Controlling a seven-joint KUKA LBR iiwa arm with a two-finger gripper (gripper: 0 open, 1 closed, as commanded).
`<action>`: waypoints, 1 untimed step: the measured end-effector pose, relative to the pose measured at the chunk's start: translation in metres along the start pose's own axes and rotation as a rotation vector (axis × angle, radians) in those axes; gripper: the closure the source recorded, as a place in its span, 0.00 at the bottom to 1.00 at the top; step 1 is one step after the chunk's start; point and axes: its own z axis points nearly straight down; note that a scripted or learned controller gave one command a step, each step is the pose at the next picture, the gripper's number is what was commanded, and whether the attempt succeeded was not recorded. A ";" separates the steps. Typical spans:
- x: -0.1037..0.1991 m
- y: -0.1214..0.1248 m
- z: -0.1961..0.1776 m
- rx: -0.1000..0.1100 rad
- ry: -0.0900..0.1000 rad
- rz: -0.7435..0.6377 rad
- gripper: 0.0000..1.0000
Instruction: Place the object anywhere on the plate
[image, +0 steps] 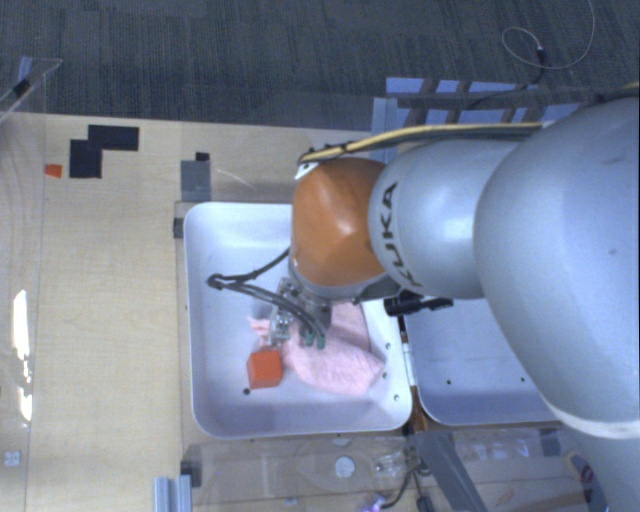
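Grey arm (500, 240) bent over left bin (215, 300), tool (298, 328) just above pink plate (335, 365).

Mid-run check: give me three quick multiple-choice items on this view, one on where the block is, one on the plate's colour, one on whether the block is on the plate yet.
1. Which bin holds the orange block?
A. left bin
B. right bin
C. neither

2. The plate is:
A. blue
B. pink
C. green

3. The block sits:
A. centred on the plate
B. at the plate's left edge
C. outside the bins

Answers: 1 A, it lies with the plate in the left bin. 2 B, pale pink against white. 3 B, it touches the left rim, below the gripper.
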 end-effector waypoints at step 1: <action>-0.082 -0.043 0.014 -0.005 -0.017 -0.060 1.00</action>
